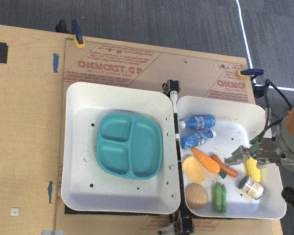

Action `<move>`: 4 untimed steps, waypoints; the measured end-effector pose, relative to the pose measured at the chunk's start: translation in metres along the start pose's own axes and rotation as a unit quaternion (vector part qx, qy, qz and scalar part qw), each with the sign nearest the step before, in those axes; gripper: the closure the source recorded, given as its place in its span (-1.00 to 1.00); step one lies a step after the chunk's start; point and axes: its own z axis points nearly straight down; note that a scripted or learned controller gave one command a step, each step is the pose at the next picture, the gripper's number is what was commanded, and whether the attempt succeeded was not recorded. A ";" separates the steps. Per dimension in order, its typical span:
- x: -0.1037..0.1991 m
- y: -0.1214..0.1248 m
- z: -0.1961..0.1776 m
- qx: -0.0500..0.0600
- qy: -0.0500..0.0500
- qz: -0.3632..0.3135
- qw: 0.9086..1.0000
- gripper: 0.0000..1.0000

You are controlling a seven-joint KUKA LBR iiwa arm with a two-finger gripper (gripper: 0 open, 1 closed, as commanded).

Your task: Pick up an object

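The gripper (239, 155) hangs low in the right bin (220, 212), its fingers spread apart with nothing between them, just beside the carrot (211, 163) and near the corn cob (252, 169) (yellow). The left bin (76, 132) holds a teal plate (129, 145).

Two white bins sit side by side: the left bin (75, 148) and the right bin (271, 205). The left bin holds one teal divided plate (130, 145). The right bin holds two blue bottles (198, 121) (195, 139), one carrot (213, 162), one yellow corn cob (253, 168), one green vegetable (219, 196), one yellow round piece (194, 170), one tan round piece (196, 195) and one small jar (251, 187).
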 end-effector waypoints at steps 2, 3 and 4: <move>0.019 0.030 0.135 -0.008 -0.006 -0.078 0.997 -1.00; 0.022 0.030 0.126 -0.008 -0.004 -0.078 0.997 1.00; 0.071 0.010 0.003 0.000 0.000 0.145 0.989 1.00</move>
